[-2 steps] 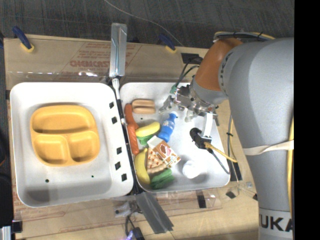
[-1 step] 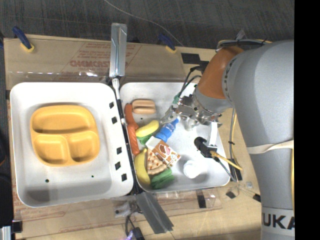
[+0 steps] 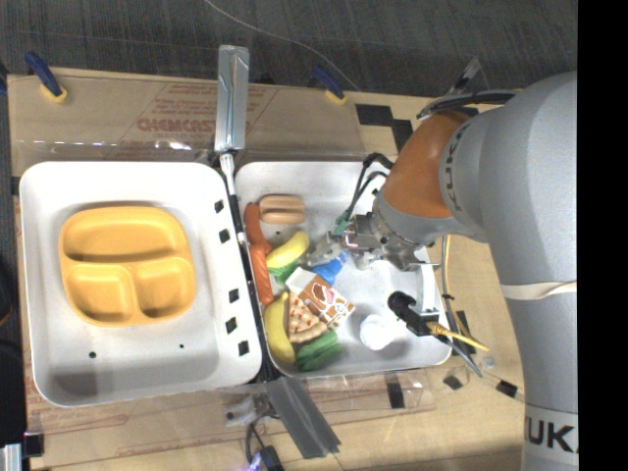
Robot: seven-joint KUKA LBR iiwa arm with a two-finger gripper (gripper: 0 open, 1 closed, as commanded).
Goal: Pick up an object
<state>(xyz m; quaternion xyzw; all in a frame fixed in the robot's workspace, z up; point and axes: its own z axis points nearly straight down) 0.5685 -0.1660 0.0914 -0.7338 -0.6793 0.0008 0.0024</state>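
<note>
My gripper reaches from the right into the right bin, low over its middle. Just left of it lie a yellow banana and a small blue piece. A bun sits at the bin's back, beside a red sausage along the left wall. Toward the front are a pizza slice, a second banana, a green item and a white round piece. The wrist hides whatever lies directly under the gripper.
The left bin holds a yellow divided tray. A metal clamp bar stands at the back between the bins. Blue clips pin the cardboard at the back edge. The large grey arm fills the right side.
</note>
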